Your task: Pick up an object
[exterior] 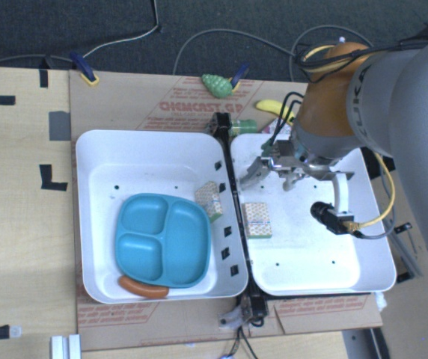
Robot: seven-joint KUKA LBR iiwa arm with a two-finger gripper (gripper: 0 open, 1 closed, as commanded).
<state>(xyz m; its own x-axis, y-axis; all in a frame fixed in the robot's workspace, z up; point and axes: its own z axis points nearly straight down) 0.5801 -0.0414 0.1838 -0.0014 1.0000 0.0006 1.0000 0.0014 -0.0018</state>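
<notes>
Step, my read: approach phase, nothing grasped yet. Gripper spread wide, no obj btwn fingers, above right bin near its upper-left corner. Likely target: small patterned packet flat on right bin floor by divider, just below gripper. Next needs: shift toward packet, descend, close. Arm comes in from right, orange band over bin's far edge, wrist pointing down-left. Left bin: blue tray, sausage, 2nd packet.
</notes>
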